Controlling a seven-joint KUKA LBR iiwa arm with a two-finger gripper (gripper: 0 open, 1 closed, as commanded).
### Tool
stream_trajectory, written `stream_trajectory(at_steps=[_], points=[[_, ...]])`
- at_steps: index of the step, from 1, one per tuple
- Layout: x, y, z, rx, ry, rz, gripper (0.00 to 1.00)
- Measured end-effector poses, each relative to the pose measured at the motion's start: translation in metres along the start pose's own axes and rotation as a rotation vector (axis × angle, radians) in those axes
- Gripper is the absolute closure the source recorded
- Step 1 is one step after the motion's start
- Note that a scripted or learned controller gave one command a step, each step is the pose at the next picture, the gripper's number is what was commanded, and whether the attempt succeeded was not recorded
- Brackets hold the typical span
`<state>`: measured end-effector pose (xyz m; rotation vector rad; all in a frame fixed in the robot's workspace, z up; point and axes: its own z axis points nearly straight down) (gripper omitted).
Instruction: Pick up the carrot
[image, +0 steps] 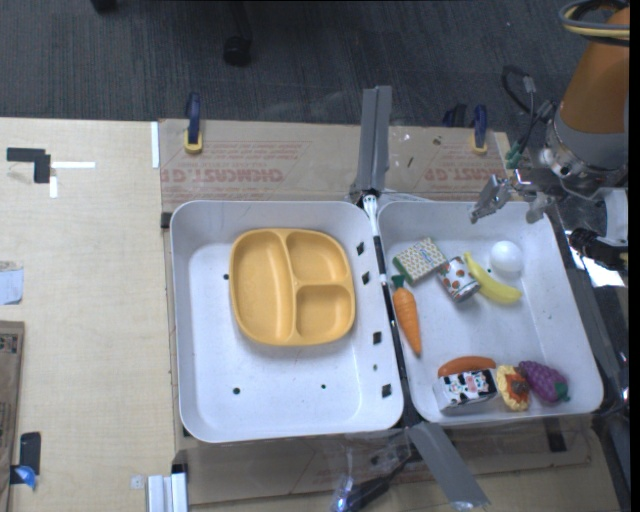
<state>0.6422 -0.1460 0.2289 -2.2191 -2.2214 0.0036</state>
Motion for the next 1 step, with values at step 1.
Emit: stream_trajectory(at_steps=[1], points=[[0.0042,-0.0108,0.1364,-0.005,-0.001,-0.422,0.0]])
